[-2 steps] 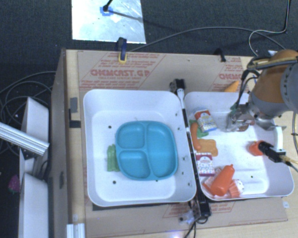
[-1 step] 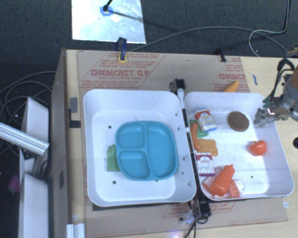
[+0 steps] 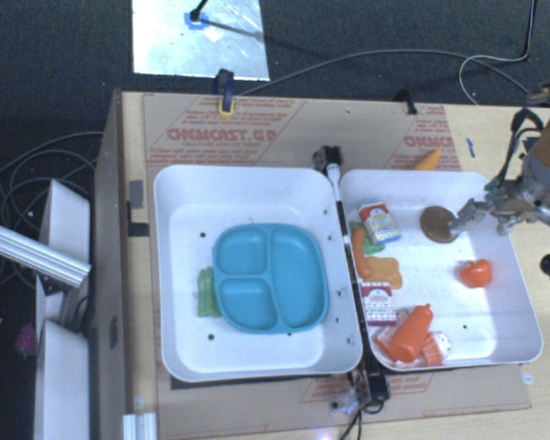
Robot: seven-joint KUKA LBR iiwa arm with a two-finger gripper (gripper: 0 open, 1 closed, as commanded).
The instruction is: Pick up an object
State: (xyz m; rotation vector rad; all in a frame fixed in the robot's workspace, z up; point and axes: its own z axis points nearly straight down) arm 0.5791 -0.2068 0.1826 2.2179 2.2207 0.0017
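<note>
We are hovering the gripper [image 3: 484,218] over the far right part of the right bin [image 3: 518,314], and its fingers [image 3: 465,214] are looking spread, with nothing between them. The nearest candidate, we judge, is the brown round object [image 3: 437,224], lying flat on the bin floor just beyond the leading finger, on the side away from the arm. Being round, it is offering no long axis to line up with. The red pepper-like toy [image 3: 476,273] is sitting near the fingers too, toward the bin's front wall and apart from everything else. Farther from the fingers, along the wall shared with the left bin [image 3: 179,246], things are crowding together: a small red-labelled carton [image 3: 378,223], a flat orange piece [image 3: 379,269] and an orange squeeze bottle [image 3: 411,331] lying tilted. The white floor is looking smooth and shallow, so we are expecting the flat brown piece to slide. Around it the room is open. The blue divided plate [image 3: 270,276] is lying well away.
</note>
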